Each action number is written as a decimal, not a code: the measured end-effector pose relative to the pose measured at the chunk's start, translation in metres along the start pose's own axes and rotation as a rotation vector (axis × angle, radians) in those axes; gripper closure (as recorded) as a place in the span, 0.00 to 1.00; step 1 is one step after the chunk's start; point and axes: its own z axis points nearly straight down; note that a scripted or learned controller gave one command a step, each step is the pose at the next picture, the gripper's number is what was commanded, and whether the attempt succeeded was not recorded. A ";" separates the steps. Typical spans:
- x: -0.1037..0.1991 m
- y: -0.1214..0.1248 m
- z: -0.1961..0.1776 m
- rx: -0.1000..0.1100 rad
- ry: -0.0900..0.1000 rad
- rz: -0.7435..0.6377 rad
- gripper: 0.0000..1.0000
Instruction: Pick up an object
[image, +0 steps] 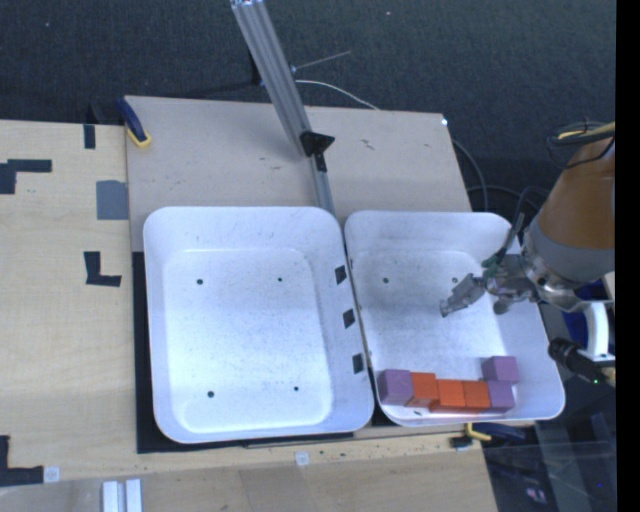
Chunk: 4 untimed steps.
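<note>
Several blocks lie in a row along the front wall of the right bin (420, 235): a purple block (395, 385) at the left, orange blocks (452, 393) in the middle, and purple blocks (500, 380) stacked at the right end. My gripper (462, 297) hangs over the middle right of that bin, reaching in from the right and pointing left. It is well behind the row of blocks and touches none of them. Nothing shows between its fingers.
The left bin (165, 235) stands beside the right one, their rims meeting at the centre. A slanted metal pole (285, 85) rises behind the bins. A blue-and-yellow clamp (135, 125) sits at the board's far left corner, another clamp (490, 433) at the front right.
</note>
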 end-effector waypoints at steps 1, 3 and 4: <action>0.075 0.033 0.022 0.001 0.002 -0.007 0.00; 0.031 0.069 -0.191 -0.010 -0.004 -0.001 0.00; -0.023 0.086 -0.075 0.008 -0.002 0.004 0.00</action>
